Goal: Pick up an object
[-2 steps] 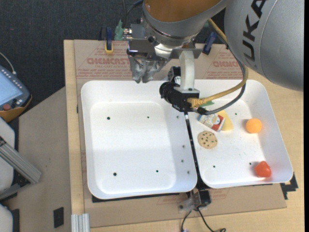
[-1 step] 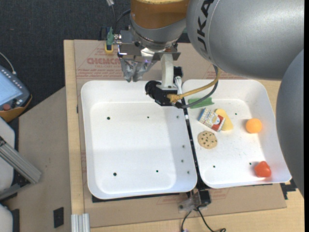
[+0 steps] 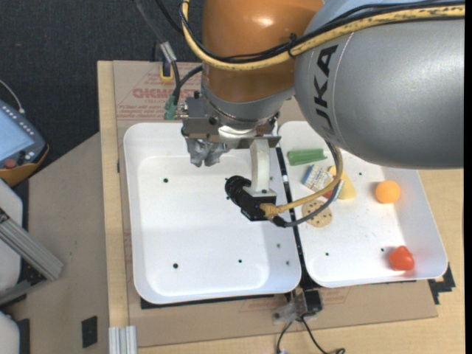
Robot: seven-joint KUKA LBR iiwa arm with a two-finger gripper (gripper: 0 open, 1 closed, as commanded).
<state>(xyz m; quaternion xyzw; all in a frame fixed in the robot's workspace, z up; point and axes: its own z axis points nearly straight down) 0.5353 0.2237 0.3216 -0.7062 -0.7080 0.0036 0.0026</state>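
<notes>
Jaws (image 3: 230, 155) low over left bin (image 3: 147, 220), nothing between.

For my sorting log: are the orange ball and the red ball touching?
Apart. The camera view shows bare white bin floor between the orange ball and the red ball.

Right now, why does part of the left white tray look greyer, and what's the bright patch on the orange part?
Camera view: the arm's shadow dims the left bin; overhead light glares off the orange band; the right bin stays evenly bright.
</notes>
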